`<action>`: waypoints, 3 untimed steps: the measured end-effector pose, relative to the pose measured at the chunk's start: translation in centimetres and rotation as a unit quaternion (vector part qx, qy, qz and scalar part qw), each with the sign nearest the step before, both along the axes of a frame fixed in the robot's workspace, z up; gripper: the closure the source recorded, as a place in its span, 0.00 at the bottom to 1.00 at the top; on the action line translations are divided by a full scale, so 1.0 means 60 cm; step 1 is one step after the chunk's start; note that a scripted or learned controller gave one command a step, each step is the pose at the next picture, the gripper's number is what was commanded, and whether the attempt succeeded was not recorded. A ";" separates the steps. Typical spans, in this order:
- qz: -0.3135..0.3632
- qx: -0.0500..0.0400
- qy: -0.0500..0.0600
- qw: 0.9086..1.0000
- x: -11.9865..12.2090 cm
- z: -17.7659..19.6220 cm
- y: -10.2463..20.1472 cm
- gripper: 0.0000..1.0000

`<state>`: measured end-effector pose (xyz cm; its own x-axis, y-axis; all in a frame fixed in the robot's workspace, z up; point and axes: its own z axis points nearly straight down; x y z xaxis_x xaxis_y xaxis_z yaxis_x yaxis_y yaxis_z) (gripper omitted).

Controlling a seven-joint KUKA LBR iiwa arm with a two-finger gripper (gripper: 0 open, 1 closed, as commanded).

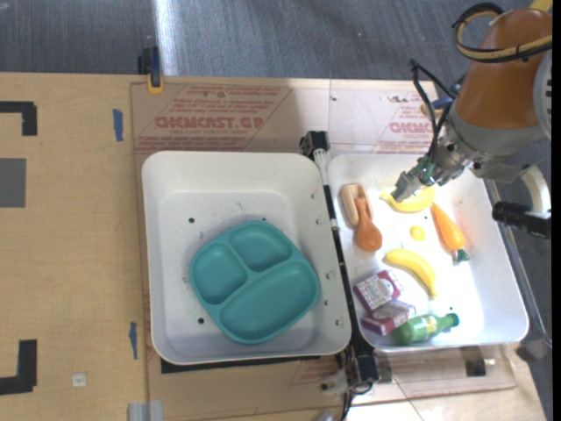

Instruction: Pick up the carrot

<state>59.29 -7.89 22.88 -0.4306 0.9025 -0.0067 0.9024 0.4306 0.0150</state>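
While hovering low over a yellow piece (412, 202) in the right bin (508, 323), end effector (408, 185) grip unreadable; carrot (448, 229) lying just right of it, untouched.

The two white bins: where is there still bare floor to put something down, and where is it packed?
The left bin has bare floor all around the teal plate, widest along its top. The right bin is crowded: gripper, bananas, carrot, purple packets, green bottle. Its freest patch is the lower right corner, below the carrot and right of the lower banana.
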 end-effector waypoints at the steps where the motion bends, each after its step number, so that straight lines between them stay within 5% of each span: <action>1: 0.079 -0.003 0.003 0.997 0.004 -0.219 -0.195 1.00; 2: 0.204 -0.001 0.008 0.979 -0.183 -0.102 -0.093 1.00; 3: 0.320 -0.004 0.006 0.948 -0.149 -0.200 -0.214 1.00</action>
